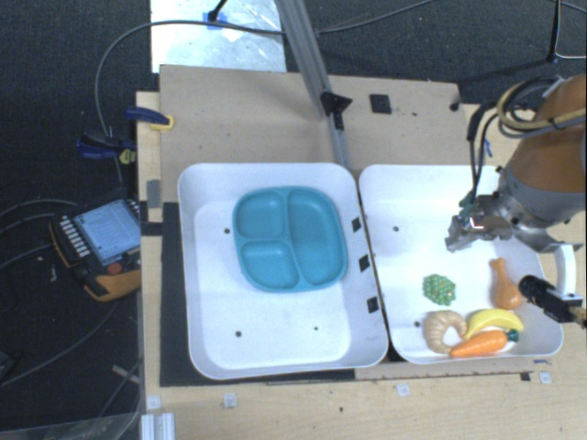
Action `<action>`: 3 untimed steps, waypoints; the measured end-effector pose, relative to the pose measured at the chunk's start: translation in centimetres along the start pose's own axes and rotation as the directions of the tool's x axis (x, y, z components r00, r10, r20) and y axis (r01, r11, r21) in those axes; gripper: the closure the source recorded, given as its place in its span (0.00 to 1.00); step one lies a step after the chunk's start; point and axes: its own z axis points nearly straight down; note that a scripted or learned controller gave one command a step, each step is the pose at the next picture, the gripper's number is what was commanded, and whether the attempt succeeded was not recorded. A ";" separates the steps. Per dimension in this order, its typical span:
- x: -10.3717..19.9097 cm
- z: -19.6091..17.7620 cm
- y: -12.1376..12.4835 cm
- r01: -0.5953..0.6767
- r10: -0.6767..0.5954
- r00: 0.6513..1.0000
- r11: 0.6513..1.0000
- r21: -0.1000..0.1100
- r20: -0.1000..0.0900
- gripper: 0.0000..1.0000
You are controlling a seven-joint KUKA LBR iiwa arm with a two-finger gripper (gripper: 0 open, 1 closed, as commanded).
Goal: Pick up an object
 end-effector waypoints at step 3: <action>15.2 0.1 5.8 0.001 -0.001 1.000 1.000 0.000 0.000 1.00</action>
